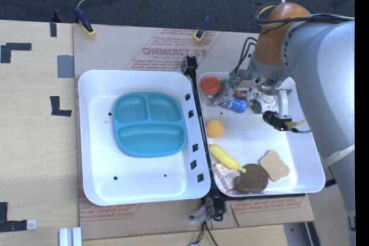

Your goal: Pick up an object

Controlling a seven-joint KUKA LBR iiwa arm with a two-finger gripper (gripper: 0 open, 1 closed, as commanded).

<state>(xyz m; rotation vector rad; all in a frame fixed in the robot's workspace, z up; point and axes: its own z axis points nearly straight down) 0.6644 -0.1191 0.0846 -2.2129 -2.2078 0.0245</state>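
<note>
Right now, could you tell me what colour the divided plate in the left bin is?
Light blue; the divided plastic plate shows clearly in the camera view.

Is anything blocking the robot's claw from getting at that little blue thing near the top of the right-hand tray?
Nothing visible does. The gripper hangs right over the blue object, with the red tomato just beside it on the left. The orange ball lies apart, nearer the camera.

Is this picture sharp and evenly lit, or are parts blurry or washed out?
Camera view: lighting is bright and even; the white bins look nearly washed out, with soft shadows along their walls. The blue tray is fairly crisp. The small items by the hand are soft and hard to tell apart; the arm looks slightly blurred.
</note>
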